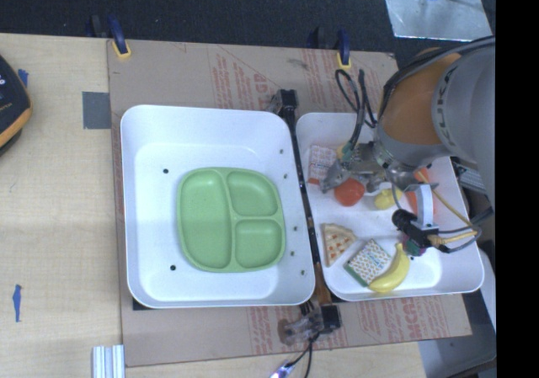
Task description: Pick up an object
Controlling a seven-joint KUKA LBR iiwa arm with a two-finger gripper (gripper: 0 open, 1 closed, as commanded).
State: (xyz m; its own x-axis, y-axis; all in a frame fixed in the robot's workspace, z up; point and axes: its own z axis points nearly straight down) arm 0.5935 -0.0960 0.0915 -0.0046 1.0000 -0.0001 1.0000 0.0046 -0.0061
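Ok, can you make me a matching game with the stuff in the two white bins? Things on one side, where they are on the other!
Things:
1. green tray
2. banana
3. red tomato
4. waffle slice

Places:
A. near the front right corner of the right bin
B. alone in the left bin
C. right beside the gripper, mid right bin
D. by the right bin's left wall, below the tomato

Pairs: 1-B, 2-A, 3-C, 4-D
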